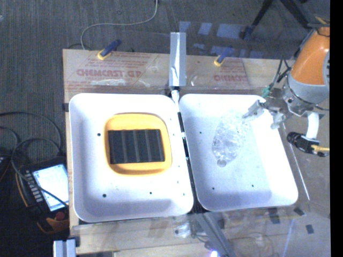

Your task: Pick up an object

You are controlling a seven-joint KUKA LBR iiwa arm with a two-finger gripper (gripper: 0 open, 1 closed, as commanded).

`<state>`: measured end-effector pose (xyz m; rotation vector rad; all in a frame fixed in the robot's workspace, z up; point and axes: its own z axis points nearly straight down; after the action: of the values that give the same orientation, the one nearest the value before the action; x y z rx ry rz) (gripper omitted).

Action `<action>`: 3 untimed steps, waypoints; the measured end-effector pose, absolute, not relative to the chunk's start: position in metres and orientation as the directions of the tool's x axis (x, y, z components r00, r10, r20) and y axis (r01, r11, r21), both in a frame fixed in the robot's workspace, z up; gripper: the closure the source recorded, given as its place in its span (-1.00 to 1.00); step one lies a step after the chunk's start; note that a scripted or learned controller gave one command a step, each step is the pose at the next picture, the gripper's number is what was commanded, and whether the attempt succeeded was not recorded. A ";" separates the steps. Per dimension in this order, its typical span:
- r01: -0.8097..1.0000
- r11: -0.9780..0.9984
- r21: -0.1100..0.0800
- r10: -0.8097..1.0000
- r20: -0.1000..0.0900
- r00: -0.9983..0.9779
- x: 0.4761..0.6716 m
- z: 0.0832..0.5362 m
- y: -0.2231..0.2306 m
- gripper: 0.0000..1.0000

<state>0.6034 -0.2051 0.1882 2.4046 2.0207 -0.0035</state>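
Clear plastic bottle (228, 138) lies on its side mid-frame right, in the right bin (278, 191), neck toward upper right. Gripper (268, 111) sits at that bin's upper-right rim, just beside the neck; whether it is released or clenched, cannot tell. Likely poised there for a grasp. Left bin (86, 197) holds a yellow tray with dark ribbed insert (136, 145), lying flat. Counter (123, 74) board reads "CHEMCAST GP", upper left, in red.
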 end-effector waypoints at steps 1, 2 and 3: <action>0.992 -0.127 0.000 0.992 0.000 0.127 0.584 0.251 -0.213 -1.00; 0.988 -0.157 -0.004 0.988 0.001 0.157 0.553 0.169 -0.130 -1.00; 0.990 -0.141 0.015 0.990 -0.001 0.141 0.573 0.092 -0.130 -1.00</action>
<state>0.5728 -0.1301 0.0918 2.3642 2.0505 0.0139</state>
